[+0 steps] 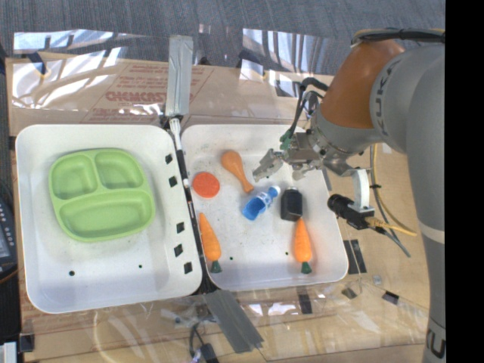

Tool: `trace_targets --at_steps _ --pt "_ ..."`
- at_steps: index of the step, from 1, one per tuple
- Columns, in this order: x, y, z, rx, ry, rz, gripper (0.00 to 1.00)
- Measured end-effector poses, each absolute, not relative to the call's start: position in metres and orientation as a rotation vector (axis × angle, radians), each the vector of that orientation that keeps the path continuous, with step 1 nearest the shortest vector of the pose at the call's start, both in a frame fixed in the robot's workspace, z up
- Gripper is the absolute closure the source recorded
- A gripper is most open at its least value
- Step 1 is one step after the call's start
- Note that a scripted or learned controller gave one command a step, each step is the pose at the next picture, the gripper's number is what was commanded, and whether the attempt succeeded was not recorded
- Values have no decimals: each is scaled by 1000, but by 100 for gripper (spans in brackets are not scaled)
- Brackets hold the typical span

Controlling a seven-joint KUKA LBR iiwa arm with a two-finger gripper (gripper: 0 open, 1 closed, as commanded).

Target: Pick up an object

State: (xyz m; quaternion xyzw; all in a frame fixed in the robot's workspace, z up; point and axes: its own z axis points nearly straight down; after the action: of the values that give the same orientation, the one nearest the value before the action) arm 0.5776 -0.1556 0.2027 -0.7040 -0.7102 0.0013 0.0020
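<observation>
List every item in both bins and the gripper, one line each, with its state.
Green tray: flat in the left bin, compartments bare.
Drumstick: lying in the right bin, free.
Orange disc: flat, by the divider.
Blue bottle: on its side, free.
Black block: resting beside the bottle.
Left carrot: lying along the divider.
Right carrot: lying, leaf end toward the front wall.
Gripper: above the right bin, holding nothing.

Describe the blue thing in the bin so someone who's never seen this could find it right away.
Start at the right white bin, the one the arm reaches over. Near its middle lies a small blue bottle, tipped on its side beside a black block. It is the only blue item; its neighbours are orange or black.
</observation>
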Motion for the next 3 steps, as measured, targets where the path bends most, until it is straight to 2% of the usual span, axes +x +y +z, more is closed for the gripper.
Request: trace_targets --at_steps 1,2,3 --pt "592 -153 103 -2280 -2186 -20 0" --pt "586 -153 102 -2266 -2175 2 100" --pt "586 -153 102 -2266 -2175 3 0"
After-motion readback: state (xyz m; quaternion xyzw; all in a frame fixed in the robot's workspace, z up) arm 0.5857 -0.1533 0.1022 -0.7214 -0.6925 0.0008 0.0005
